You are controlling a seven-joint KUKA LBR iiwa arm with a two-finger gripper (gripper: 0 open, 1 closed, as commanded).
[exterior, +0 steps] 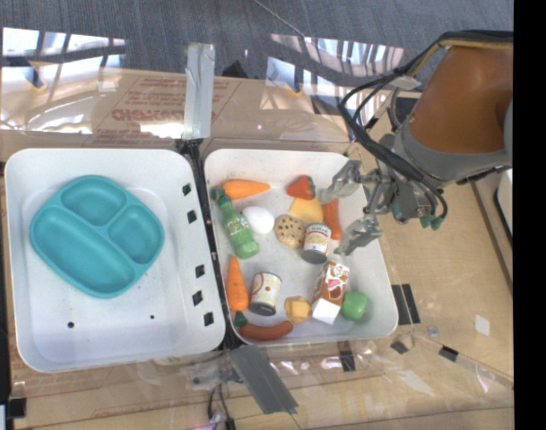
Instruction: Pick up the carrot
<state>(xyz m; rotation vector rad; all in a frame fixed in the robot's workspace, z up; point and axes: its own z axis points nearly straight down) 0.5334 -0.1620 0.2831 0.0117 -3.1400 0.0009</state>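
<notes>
Three orange carrot-like pieces lie in the right bin point(380, 280). One carrot point(247, 188) lies across the far left corner, its green top pointing left. A second carrot point(238, 284) lies lengthwise along the left wall. A third orange piece point(332, 217) lies by the right wall, next to a cheese wedge point(306, 210). My gripper point(352, 208) hangs over the bin's right edge, open, with one finger point(342, 181) far and the other point(363, 233) near. The third orange piece sits just left of the gap between them, and nothing is held.
The right bin is crowded: green bottle point(239, 231), white egg point(259, 220), cookie point(290, 230), red pepper point(300, 186), two cans point(317, 238) point(266, 292), carton point(331, 289), green ball point(354, 305), sausage point(265, 331). A teal divided plate point(97, 233) lies in the left bin point(39, 330).
</notes>
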